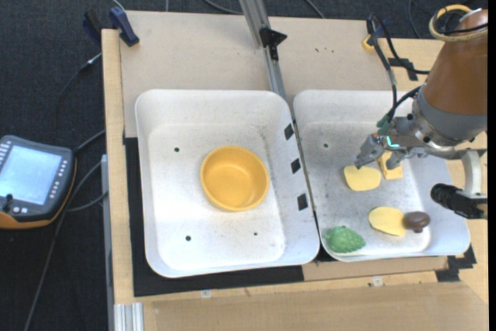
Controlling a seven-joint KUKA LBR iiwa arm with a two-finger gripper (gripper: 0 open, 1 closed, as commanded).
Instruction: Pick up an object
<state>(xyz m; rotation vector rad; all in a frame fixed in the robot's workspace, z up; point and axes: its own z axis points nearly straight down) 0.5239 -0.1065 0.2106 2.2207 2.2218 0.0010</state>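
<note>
A pendant with a lit screen lies on the dark floor at the far left, off the bench. On the bench, the left bin holds a yellow bowl near its middle, upright, with bare white floor all around it and well apart from every wall. A metal pole runs down from the top to the gap between the two bins.

In the right bin, the near-left corner holds a green leafy piece, close to the front rim. The far-left part of this bin is bare. Right of that, a round yellow piece lies flat near the middle. The gripper hangs over its upper right edge, fingers slightly spread, one tip touching or just above the piece; nothing sits between them. A small yellow block lies just beside the round piece, under the gripper. Nearer the front, a yellow wedge touches a brown mushroom-like thing, both near the front rim.
</note>
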